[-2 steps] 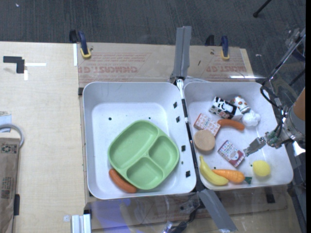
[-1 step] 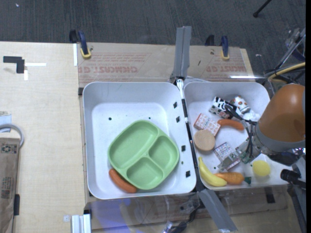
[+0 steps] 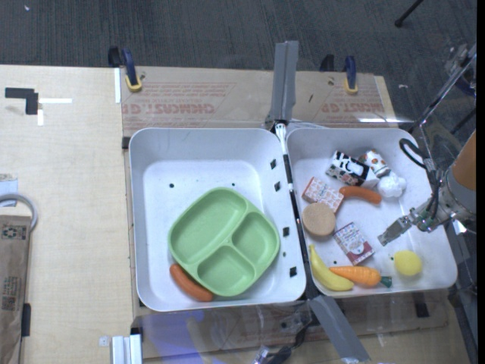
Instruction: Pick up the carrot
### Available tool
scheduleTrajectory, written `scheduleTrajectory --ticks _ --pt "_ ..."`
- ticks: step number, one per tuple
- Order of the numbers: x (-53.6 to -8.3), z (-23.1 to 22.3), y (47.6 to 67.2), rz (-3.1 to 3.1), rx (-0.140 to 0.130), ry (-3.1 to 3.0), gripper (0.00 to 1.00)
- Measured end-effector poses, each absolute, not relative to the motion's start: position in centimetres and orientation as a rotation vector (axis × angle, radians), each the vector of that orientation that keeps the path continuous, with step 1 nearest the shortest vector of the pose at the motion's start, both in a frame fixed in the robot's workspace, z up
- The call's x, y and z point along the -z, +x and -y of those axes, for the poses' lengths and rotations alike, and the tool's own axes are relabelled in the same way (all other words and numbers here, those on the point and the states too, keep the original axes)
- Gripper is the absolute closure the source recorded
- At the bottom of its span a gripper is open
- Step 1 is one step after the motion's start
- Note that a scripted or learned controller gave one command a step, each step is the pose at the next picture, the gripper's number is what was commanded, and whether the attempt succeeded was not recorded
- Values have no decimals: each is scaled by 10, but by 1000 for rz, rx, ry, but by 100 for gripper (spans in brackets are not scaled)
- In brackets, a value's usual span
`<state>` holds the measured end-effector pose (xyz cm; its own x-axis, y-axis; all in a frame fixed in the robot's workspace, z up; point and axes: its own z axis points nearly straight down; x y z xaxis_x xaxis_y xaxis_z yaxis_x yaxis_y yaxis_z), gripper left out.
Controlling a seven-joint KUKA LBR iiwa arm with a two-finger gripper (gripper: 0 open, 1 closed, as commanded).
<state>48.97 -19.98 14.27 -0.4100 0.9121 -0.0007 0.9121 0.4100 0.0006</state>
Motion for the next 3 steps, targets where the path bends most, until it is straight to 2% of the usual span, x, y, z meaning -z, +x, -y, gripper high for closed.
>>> scheduleTrajectory --ticks 1,2,3 --pt "-235 208 479 -2599 0 1761 0" --pt "-96 177 479 -2547 -2 1830 0" --pt "-105 176 480 -2547 -7 1833 100"
